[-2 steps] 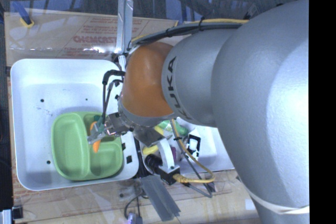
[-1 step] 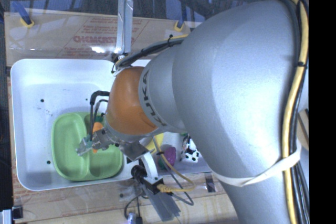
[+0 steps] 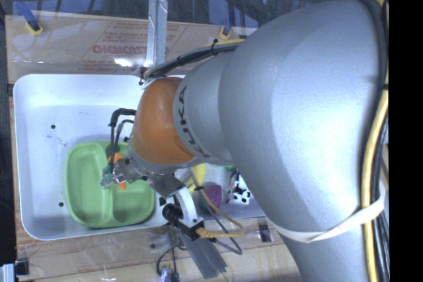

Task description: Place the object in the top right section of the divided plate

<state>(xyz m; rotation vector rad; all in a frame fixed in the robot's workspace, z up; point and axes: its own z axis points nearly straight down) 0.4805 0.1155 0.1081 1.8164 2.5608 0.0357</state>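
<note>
Reaching in from the right, the grey arm (image 3: 297,115) w/ its orange band (image 3: 158,122) covers most of the right bin (image 3: 248,208), where a purple item (image 3: 213,195), a yellow piece (image 3: 199,175) and a black-and-white spotted thing (image 3: 239,193) peek out below the wrist. Near edge: cables and a grey bracket (image 3: 198,244) hang off the wrist. Gripper (image 3: 114,175) sits over the green divided plate (image 3: 89,191) in the left bin (image 3: 39,122), approx. at the plate's top right section. A small orange object (image 3: 119,183) shows at the fingertips, just above or touching the plate; can't tell if it's clamped, or if the fingers are apart or together. Further back: clear plastic sheeting and a cardboard panel (image 3: 99,43) w/ red print, then dark floor.
</note>
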